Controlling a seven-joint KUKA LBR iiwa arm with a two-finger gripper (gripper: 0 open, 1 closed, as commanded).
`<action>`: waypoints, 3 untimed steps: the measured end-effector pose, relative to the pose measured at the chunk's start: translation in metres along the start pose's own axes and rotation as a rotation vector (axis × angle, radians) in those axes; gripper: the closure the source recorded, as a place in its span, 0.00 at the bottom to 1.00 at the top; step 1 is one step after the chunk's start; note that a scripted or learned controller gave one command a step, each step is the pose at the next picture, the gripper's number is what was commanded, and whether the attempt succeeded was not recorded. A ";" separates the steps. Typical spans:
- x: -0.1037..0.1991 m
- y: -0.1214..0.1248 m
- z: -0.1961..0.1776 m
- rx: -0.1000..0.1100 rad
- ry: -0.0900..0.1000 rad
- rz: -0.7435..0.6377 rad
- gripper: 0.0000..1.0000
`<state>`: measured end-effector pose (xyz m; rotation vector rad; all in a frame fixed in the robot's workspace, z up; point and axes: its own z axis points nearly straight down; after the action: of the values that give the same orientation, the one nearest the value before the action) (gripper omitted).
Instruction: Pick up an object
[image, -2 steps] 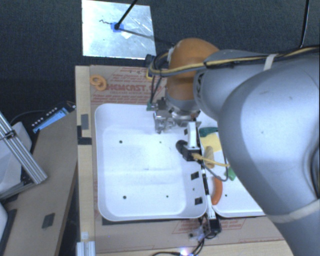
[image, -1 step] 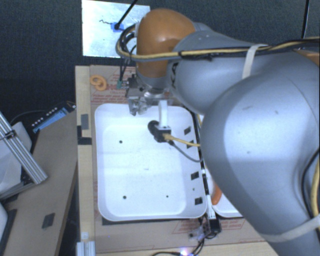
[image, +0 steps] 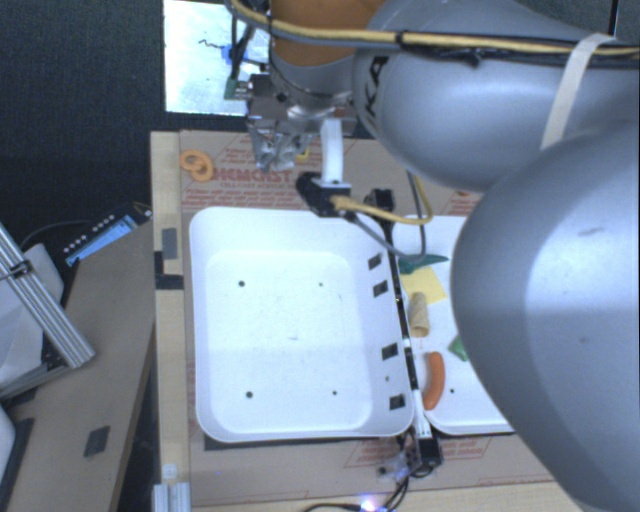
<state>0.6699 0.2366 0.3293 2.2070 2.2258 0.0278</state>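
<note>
Though plain to see, hanging over the tabletop (image: 175, 330) just past the far rim of the left bin (image: 290, 320), hard to tell of the pincer (image: 280, 150) if released or clenched. Near it, to its left, on the tabletop: an orange ring (image: 197, 163). Well apart from it, in the right bin (image: 460, 405), close by the left wall: a green bit (image: 420, 262), a yellow block (image: 425, 285), a tan roll (image: 418, 318), an orange sausage (image: 433, 380).
</note>
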 end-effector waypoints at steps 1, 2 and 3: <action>-0.001 0.001 -0.184 -0.002 -0.001 0.001 1.00; 0.000 -0.003 -0.208 0.012 -0.006 0.001 1.00; 0.001 -0.087 -0.209 0.018 -0.005 -0.001 1.00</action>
<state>0.5795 0.2351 0.5363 2.2129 2.2330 0.0024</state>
